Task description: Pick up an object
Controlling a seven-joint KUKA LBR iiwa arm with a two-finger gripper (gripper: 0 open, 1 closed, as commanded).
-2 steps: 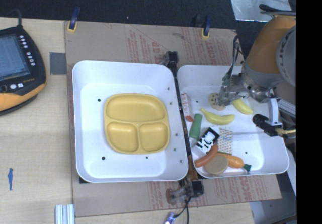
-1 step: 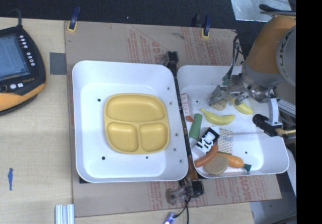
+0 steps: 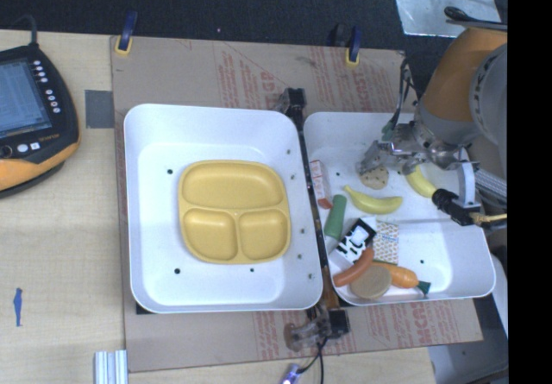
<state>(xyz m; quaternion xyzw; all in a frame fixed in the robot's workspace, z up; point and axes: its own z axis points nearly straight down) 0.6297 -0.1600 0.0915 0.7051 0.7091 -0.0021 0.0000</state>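
Note:
My gripper (image 3: 385, 155) hangs low over the back part of the right bin (image 3: 466, 274), with the arm coming in from the right. Just below its tip a small tan cookie (image 3: 373, 177) lies on the bin floor. A yellow banana (image 3: 373, 200) lies in front of the cookie, and a second banana (image 3: 420, 182) shows partly under the wrist. Nearer the front lie a green cucumber (image 3: 335, 215), a black-and-white box (image 3: 354, 240), a sausage (image 3: 354, 267), a carrot (image 3: 401, 274) and a round tan disc (image 3: 371, 286). I see nothing held.
The left bin (image 3: 147, 201) holds a yellow divided plate (image 3: 235, 210). A printed packet (image 3: 387, 242) lies beside the box. A teach pendant (image 3: 30, 115) rests on the bench at far left. Clamps (image 3: 353, 44) hold the cardboard at the back.

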